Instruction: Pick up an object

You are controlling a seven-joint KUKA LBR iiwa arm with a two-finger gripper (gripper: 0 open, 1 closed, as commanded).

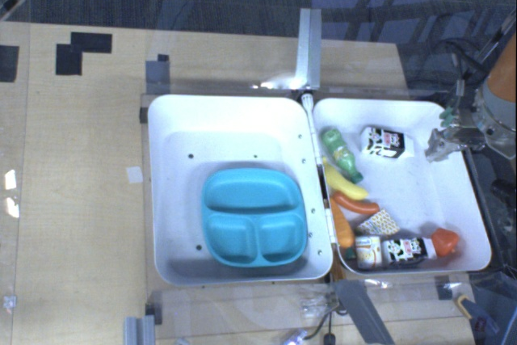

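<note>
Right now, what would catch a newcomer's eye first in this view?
The bright blue divided tray in the left bin stands out first. Next, the clutter along the right bin's left and near sides: green bottle, banana, carrot. The gripper hovers at its right edge.

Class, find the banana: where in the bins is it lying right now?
The banana lies in the right bin, along its left wall, just below the green bottle and just above the orange sausage-like piece.
</note>
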